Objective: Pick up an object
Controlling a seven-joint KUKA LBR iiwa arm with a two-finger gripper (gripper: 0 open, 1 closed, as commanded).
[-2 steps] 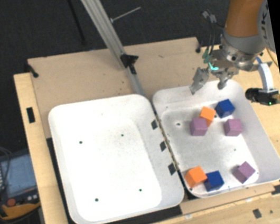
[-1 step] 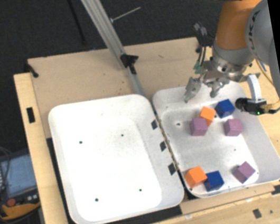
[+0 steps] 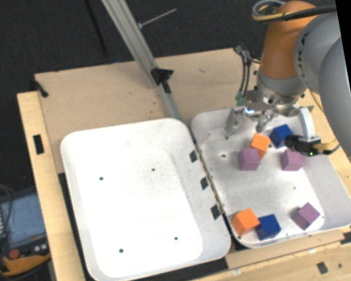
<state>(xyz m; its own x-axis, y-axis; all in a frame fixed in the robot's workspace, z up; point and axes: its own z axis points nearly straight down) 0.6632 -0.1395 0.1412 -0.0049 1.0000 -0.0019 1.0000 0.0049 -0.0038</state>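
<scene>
Dark floor surrounds the tan wooden table (image 3: 107,94), which carries two shallow white bins side by side. From my remote seat I see the grey arm with its orange band (image 3: 286,43) reaching in over the far edge of the right white bin (image 3: 270,180). Its hand (image 3: 252,116) hangs at that bin's far rim; I cannot tell whether it is open or closed, and I see nothing gripped in it.

Just beyond the hand's tip, toward the near side, sits a small orange foam cube (image 3: 260,142), tilted so a corner points at the hand. Beside it, on the arm's side, is a dark blue foam cube (image 3: 281,134), and the two look to be touching. A purple foam cube (image 3: 249,158) lies just past the orange one, and another purple cube (image 3: 293,160) lies next to it on the arm's side. None of these blocks has a clear long axis; they are roughly equal-sided, each turned at its own angle.

Well away from the hand, along the near rim, are a second orange cube (image 3: 245,220) touching a second blue cube (image 3: 268,226), with a third purple cube (image 3: 306,215) apart from them. Open white floor lies between the two groups. Farther from the hand, the left white bin (image 3: 138,197) offers wide room, and a slanted metal rail (image 3: 134,39) crosses the table's far side.
</scene>
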